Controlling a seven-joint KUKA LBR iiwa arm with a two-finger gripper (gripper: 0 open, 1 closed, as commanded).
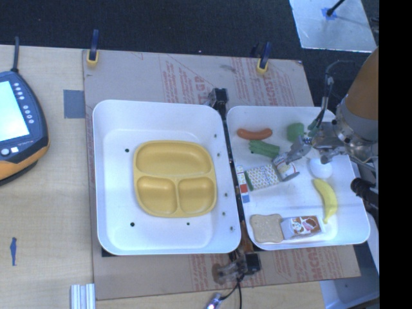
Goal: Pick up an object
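Observation:
My gripper (287, 167) hangs low over the middle of the right bin (347, 237), reaching in from the right. It is open, and I see nothing between its fingers. Its tips are just right of a patterned packet (259, 176), close to the packet's edge. A white egg (320, 168) lies right of the gripper. Behind it are a green vegetable (264, 149), a sausage (254, 133) and a small green object (295, 131). A banana (327, 199), a bread slice (266, 228) and a small carton (301, 226) lie toward the front.
The left bin (109, 172) holds a yellow divided plate (174, 176). A small red and blue item (242, 183) lies against the right bin's left wall. A tablet-like pendant (16, 124) sits at the far left of the bench.

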